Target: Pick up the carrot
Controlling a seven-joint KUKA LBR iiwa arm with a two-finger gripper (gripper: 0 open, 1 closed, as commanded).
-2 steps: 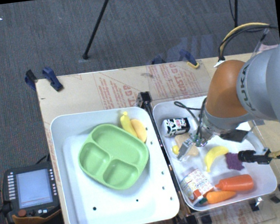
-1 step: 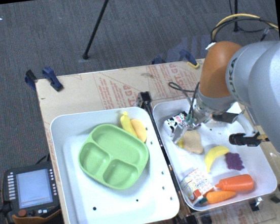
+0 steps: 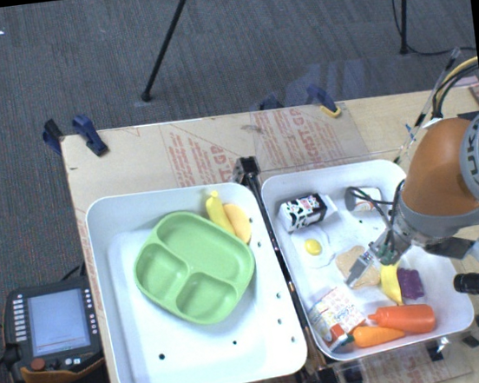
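Observation:
The carrot [image 3: 382, 333] is orange with a small green tip and lies along the front wall of the right bin [image 3: 364, 171]. A fatter orange piece [image 3: 407, 317] lies just behind it. My gripper [image 3: 365, 265] hangs low over the middle of that bin, above a beige flat piece [image 3: 352, 261]. It is a short way behind the carrot and apart from it. Nothing shows in its grasp. The grey arm with its orange band [image 3: 438, 173] comes in from the right.
Around the gripper lie a yellow piece [image 3: 391, 283], a purple piece [image 3: 410, 284], a red-and-white packet [image 3: 336, 312], a fried egg [image 3: 314, 246] and a black-and-white carton [image 3: 303, 211]. The left bin [image 3: 107, 247] holds a green divided plate [image 3: 195, 266] and yellow fruit [image 3: 228, 217].

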